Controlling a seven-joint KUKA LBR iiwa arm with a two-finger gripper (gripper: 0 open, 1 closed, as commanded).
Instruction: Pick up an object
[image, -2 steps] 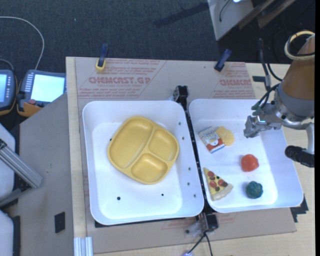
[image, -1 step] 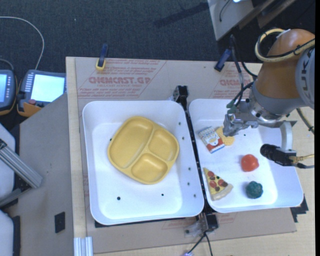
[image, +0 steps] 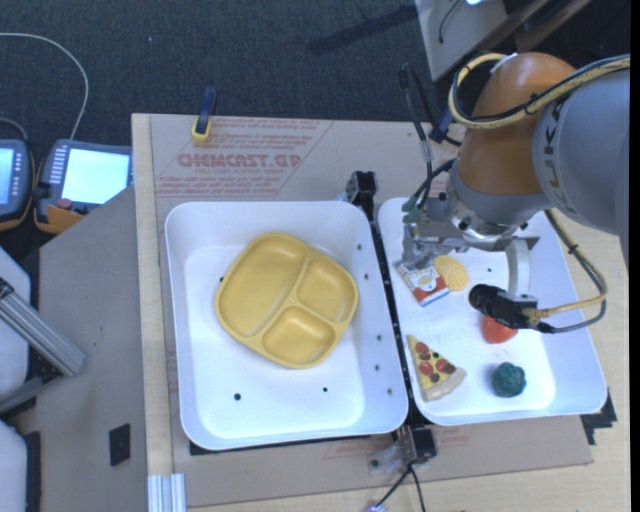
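Red-white carton (image: 424, 284) at 11 o'clock in right bin (image: 560, 400) | gripper (image: 422, 262) low right over it, can't tell its state | nothing lifted yet, grab and lift left

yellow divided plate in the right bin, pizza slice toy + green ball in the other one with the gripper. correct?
Not quite: the camera view shows the yellow divided plate in the left bin, not the right. The rest stands: the pizza slice toy and green ball lie in the right bin, where the gripper reaches down.
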